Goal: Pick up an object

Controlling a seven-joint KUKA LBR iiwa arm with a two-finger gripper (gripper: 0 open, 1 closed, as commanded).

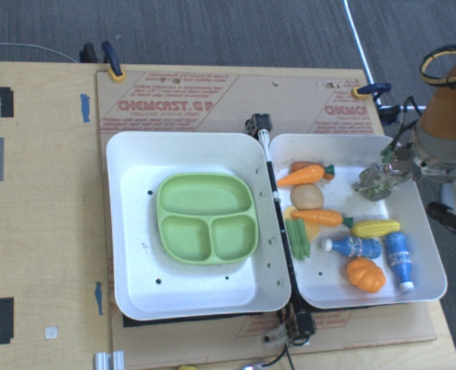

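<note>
just inside the upper right corner of the right-hand shallow white plastic bin [432,280] sits the two-finger pincer [383,177], reaching in from the grey arm with its orange band [446,114] at the right edge. a mottled grey-green lump [374,183] lies right at the fingertips, touching or overlapping them, but whether the pincer is apart, together or clamped on that lump cannot be told; the metal and the lump blur into one shape.

all other places are given from that right bin. along its left part, near the top, lies an orange toy carrot with a green tip [303,175], slanting. just below it sits a round tan ball-like piece [308,197], and below that a second orange carrot [318,216] lying crosswise. a green bean-like pod [298,237] lies against the bin's left wall. toward the middle is a yellow corn-shaped toy [376,227], with a small blue plastic bottle lying on its side [352,247] just beneath it. another blue bottle with a white cap [398,260] lies near the bin's right wall, pointing toward the bottom edge. an orange pumpkin-shaped toy [366,275] rests near the bottom, between the two bottles.

touching the bin's left side stands the left white bin [127,230], holding a light green three-compartment plastic plate [207,217]. both bins rest on a brown cardboard sheet with red print [166,102].
</note>
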